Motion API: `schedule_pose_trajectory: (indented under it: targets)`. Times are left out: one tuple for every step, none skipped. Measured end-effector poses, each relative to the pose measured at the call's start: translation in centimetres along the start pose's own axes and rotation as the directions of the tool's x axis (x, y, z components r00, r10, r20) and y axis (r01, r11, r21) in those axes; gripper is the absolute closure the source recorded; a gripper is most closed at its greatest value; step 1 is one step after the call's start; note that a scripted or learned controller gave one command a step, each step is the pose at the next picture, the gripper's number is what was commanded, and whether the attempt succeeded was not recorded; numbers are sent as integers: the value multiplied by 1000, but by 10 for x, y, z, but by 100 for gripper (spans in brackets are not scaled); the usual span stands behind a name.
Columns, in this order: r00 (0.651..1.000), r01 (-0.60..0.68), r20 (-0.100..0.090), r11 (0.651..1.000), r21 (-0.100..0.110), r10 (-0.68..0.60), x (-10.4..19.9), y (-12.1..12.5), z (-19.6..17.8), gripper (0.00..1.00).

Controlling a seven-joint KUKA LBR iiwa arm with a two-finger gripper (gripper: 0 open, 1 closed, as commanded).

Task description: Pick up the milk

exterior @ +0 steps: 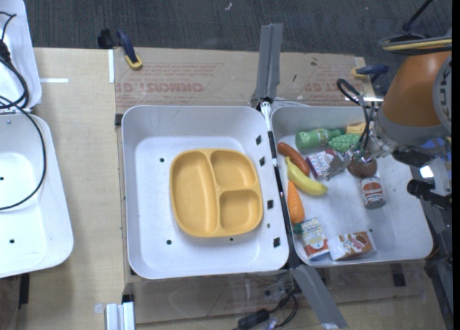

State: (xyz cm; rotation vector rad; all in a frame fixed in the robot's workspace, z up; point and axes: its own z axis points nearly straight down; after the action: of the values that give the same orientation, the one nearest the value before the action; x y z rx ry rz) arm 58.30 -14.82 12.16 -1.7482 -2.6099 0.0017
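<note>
You'll find the milk carton (313,239) at the right bin's (402,242) near edge, beside a small juice box (353,244). Farther back, the pincer (357,157) hangs over a silver packet (325,164); you cannot tell its finger state.

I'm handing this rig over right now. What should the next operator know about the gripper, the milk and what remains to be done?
Gripper: low in the far part of the right bin, among the toy food by a small brown item; nothing is visibly held.
Milk: two small cartons lie at the near edge of the right bin, a white and green carton and an orange and white carton. I cannot read which is the milk. Both rest on the bin floor, away from the gripper.
Left bin: holds a yellow divided plate.
Done: no pick yet.
Left: move toward the cartons, grasp the milk, lift it.
</note>
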Motion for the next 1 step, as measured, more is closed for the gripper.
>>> schedule_pose_trajectory:
  targets:
    - [995, 100, 0, 995, -1, -100, -43, -64, 30, 0]
